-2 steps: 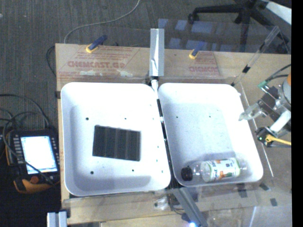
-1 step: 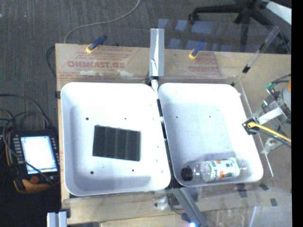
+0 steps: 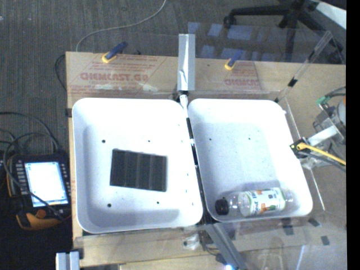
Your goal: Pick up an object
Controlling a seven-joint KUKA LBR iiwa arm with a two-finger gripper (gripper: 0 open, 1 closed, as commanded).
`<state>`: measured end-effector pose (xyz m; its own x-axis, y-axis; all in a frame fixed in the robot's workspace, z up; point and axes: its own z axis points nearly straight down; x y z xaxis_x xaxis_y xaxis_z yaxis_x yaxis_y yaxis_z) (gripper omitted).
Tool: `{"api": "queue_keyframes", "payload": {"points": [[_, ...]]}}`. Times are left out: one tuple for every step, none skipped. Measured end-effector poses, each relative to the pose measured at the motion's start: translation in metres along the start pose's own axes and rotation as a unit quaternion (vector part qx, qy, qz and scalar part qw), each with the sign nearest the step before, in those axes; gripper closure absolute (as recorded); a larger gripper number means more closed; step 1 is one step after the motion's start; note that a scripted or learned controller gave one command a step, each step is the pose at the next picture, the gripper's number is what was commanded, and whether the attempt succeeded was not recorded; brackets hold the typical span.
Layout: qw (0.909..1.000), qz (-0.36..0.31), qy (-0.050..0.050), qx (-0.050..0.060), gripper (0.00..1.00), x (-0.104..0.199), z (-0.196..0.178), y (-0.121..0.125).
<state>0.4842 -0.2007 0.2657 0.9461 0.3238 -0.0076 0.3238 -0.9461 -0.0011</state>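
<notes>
Panel [image 3: 138, 170], dark, flat and ribbed, lies mid left bin [image 3: 84, 117]; it looks stiff and light, with only thin edges to pinch. The bottle [image 3: 256, 201], clear plastic, lies sideways along the right bin [image 3: 236, 108] near wall, probably light, slick and prone to roll, best taken across its labelled middle. The gripper [image 3: 333, 122] sits beyond that bin's right rim; open or closed, I cannot tell.

Bottle [image 3: 256, 201] along near wall of right bin [image 3: 242, 145]; open floor beyond.
</notes>
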Motion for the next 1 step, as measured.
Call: {"api": "queue_keyframes", "payload": {"points": [[0.9983,0.059,0.003,-0.001,1.00,0.0047,-0.0295,-0.0137]]}}
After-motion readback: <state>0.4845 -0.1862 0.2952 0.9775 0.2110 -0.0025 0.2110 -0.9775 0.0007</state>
